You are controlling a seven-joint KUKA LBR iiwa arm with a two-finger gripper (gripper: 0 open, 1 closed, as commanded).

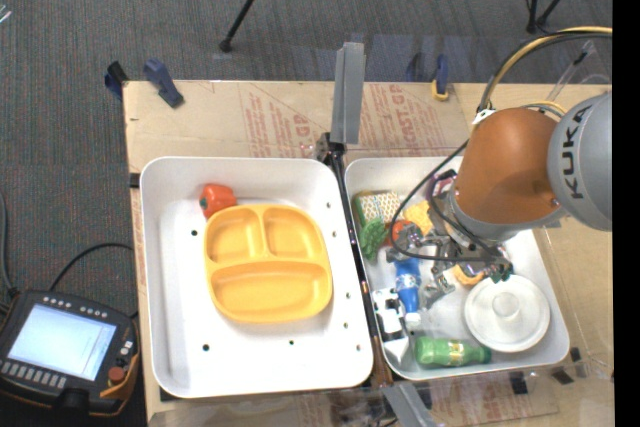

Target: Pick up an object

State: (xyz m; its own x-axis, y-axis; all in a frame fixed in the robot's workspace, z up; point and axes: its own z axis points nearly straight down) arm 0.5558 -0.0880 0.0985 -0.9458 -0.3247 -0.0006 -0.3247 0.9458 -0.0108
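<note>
The right bin (553, 310) holds a crowded heap of small things, and the tool (450, 260) hangs low over its middle, right among them. Directly under and just left of the tool stands a blue bottle (406, 283), lying roughly lengthwise toward the near edge, with a small white and dark item (388, 310) beside its lower end. A red-orange piece (403, 231) sits just at the tool's upper left, touching or nearly touching a green leafy toy (374, 237). Behind that lies a mesh-patterned packet (379, 207) against the bin's far left corner. To the tool's right and nearer the camera rests a round white lid-like dish (507, 312), and a green bottle (451, 351) lies on its side along the near wall.

Whether the tool is wide or narrow cannot be told: the arm's orange band (510, 167) and a tangle of cables cover the working end, and nothing can be seen held in it.

The left bin (160, 215) carries a yellow divided tray (268, 261) lying flat, with a red-orange toy pepper (216, 198) touching its far left corner. Both bins sit side by side on the table (230, 115).
</note>
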